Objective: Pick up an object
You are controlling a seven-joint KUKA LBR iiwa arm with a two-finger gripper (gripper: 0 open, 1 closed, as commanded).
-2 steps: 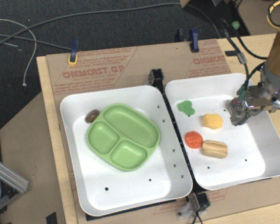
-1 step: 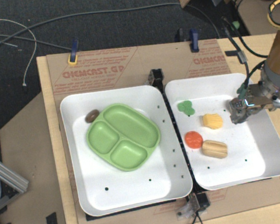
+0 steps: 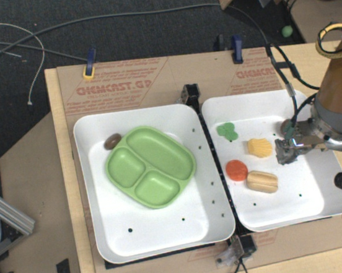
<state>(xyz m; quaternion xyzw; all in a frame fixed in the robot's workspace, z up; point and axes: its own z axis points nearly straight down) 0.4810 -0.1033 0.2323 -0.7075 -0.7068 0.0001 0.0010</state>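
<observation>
Bread roll (image 3: 262, 181) long axis left-right; end effector (image 3: 284, 151) state cannot tell.

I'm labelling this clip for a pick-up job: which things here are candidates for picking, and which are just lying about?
Belong to the job:
tool
yellow corn piece
red tomato
bread roll
green broccoli piece
right bin, which holds them

Lying about:
green divided plate
brown lump beside the plate
left bin
blue clamps
</observation>
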